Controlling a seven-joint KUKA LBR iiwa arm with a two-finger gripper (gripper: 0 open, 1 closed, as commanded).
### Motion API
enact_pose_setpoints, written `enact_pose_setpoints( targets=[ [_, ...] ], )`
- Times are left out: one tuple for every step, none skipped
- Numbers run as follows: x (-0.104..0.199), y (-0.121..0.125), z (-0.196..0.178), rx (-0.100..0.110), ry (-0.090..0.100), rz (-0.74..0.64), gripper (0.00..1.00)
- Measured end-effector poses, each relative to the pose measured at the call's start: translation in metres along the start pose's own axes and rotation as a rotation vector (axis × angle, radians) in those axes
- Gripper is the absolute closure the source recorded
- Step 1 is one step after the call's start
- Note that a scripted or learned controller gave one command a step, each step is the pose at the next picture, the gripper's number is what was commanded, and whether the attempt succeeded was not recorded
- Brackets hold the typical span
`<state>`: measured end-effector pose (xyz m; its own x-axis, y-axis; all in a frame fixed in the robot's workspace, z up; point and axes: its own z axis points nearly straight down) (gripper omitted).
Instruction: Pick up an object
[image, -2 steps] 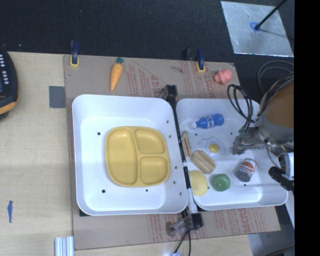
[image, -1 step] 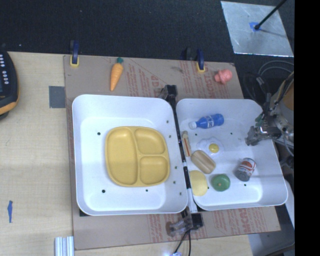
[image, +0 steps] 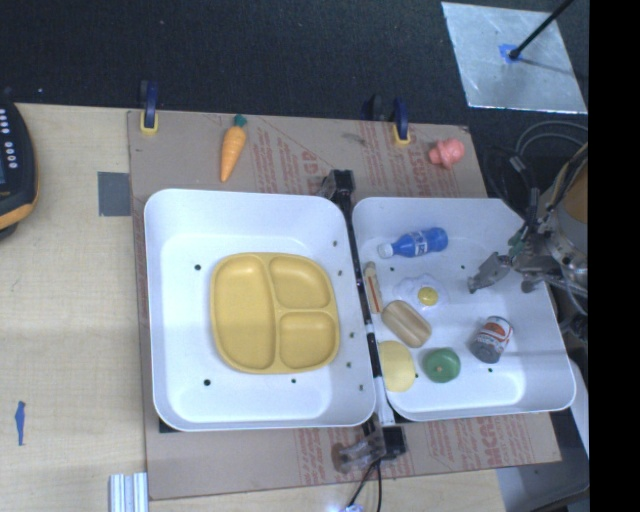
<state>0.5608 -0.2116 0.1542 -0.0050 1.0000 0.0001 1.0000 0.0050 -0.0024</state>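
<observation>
- A yellow divided tray (image: 274, 310) is seen in the left bin (image: 170, 300), well apart from the claw (image: 500, 270).
- In the right bin (image: 545, 390), a blue bottle (image: 418, 243), bread roll (image: 406, 322), lemon (image: 396, 365), green fruit (image: 441, 364) and can (image: 490, 338) are spread out left of and below the claw.
- The claw is seen near the bin's right edge, spread open and grasping nothing.
- A carrot (image: 232, 148) and a pink toy (image: 447, 152) lie on the worktop (image: 70, 300) by its far edge.

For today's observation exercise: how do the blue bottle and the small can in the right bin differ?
The blue bottle is slim, blue with a white cap, and lies on its side near the bin's far end. The small can is squat, grey with a red-and-white label, and sits tilted nearer the front, below the gripper. Both rest in the right bin.
</observation>
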Motion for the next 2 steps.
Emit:
enact_pose_setpoints(
  targets=[
    [0.000, -0.078, 0.067, 0.012, 0.004, 0.004, 0.00],
    [0.022, -0.008, 0.062, -0.006, 0.000, -0.004, 0.00]
  ],
)
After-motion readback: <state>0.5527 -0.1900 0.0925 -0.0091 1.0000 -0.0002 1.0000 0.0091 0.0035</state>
